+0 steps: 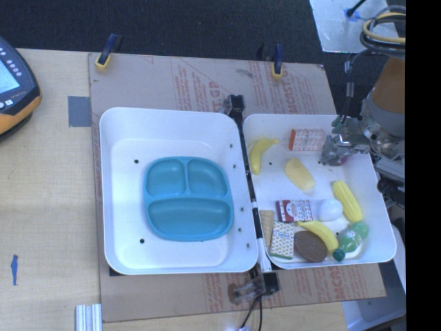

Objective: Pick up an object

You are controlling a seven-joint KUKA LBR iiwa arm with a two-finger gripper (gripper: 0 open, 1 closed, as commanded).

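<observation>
We see the hand (335, 150) low over the right bin (383, 205), grip unclear, small carton (306, 140) just beside, lemon (300, 174) near, corn cob (346, 200) below.

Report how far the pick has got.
Done: the gripper is down inside the right bin, at its far right side, next to the small orange-and-white box.

In hand: nothing visibly held.

Left: the grasp and lift. The bananas, corn cob and lemon-yellow piece all lie on the bin floor; the blue tray sits in the left bin.
</observation>
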